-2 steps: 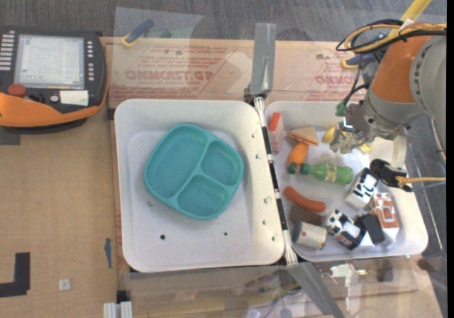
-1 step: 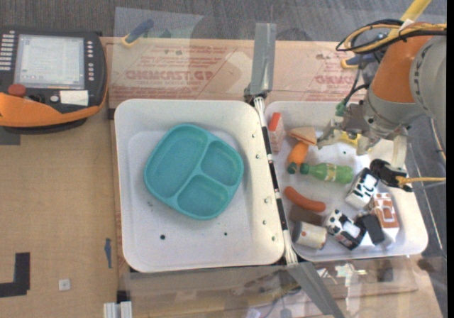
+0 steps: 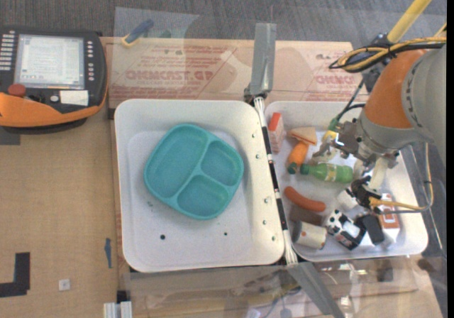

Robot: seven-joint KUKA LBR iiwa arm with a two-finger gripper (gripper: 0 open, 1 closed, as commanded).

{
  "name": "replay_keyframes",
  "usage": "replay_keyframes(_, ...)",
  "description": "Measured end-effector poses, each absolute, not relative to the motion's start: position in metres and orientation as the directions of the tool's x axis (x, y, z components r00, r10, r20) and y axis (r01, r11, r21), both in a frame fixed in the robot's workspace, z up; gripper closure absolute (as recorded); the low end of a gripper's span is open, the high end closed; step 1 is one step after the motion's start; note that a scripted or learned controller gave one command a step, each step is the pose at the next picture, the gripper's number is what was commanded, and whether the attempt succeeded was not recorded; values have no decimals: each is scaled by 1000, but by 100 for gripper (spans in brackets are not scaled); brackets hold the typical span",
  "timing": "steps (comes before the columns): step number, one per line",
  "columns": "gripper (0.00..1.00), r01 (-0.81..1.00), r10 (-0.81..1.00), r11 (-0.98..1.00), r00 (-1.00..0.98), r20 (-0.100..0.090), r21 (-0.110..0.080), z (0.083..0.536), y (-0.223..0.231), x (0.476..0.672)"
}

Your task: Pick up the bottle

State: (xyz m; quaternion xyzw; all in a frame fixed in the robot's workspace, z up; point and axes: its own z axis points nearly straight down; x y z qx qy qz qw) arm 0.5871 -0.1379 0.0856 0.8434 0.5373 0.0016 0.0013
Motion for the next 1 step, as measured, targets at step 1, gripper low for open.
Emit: replay_keyframes(1, 100, 906, 906, -423, 423, 2, 4, 94, -138, 588)
